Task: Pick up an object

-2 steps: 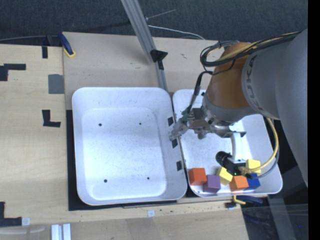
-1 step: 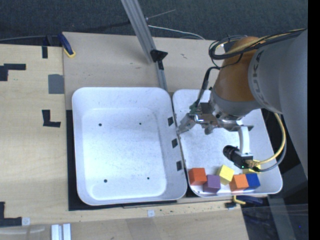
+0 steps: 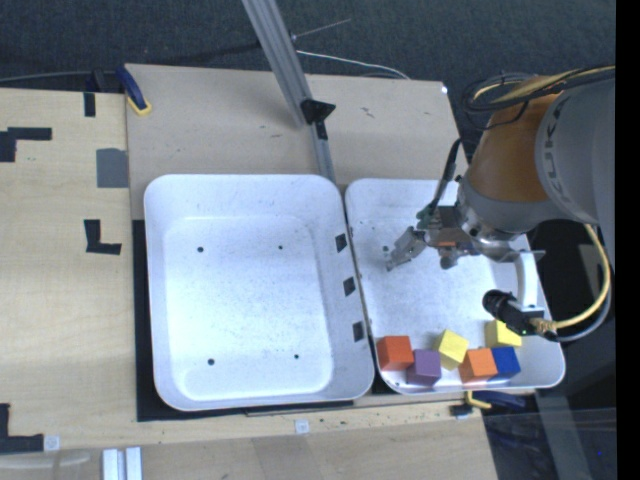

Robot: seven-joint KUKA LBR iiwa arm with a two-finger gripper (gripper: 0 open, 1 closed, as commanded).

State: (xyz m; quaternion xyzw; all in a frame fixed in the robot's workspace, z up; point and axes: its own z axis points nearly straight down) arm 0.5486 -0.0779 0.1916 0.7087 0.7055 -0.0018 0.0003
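I have the gripper hanging over the right bin, above bare white floor in its far-left part, with the arm reaching in from the right. Its two fingers look spread a little with nothing between them, so I read it as open and empty.

The things I can pick from sit well apart from it, bunched along the near edge of that same bin: an orange block at the left, a purple block just beside it, a yellow block slightly farther back, then a second orange block touching a blue block, and another yellow piece behind those, near the black hose fitting. The left bin has only specks on its floor.

I judge these to be small, light, rigid cubes, probably foam or wood, with flat faces that should grip well and not crush. The left orange block looks the easiest target: it has free space on its left and far sides. I would close across two opposite flat faces, squared to the block, since a corner grip would likely twist it out. The packed pair at the right leaves little room for a finger between them.
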